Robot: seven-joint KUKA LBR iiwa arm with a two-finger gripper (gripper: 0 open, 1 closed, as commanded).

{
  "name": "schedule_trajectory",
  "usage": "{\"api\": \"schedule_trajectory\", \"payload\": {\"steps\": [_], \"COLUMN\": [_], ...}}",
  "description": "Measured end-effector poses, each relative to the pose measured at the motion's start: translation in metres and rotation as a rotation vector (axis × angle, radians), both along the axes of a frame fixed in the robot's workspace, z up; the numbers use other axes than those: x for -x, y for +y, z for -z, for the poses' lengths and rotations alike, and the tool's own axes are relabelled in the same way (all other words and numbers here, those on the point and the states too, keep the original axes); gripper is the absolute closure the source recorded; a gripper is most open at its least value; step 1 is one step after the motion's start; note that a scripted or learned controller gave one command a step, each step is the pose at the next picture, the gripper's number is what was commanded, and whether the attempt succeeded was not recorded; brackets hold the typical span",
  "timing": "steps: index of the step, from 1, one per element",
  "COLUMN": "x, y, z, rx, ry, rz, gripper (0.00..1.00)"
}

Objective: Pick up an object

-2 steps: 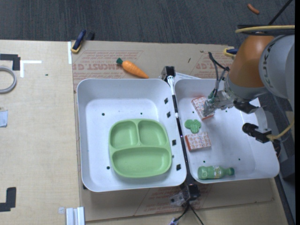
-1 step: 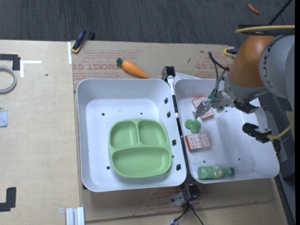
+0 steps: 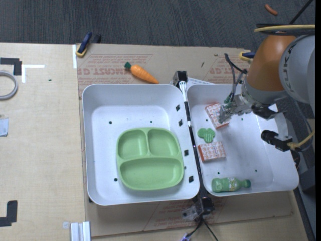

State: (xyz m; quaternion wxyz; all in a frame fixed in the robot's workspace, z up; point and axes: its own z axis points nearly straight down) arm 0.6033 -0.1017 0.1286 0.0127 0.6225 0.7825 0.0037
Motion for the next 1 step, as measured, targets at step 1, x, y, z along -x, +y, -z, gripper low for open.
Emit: {"api": "schedule_trajectory", "payload": {"steps": [1], "x": [0.0000], "y": [0.0001], "z": [0.0000], "rx": [0.000], "ry": [0.000], "rz": [0.000], "gripper": [0.00]}}
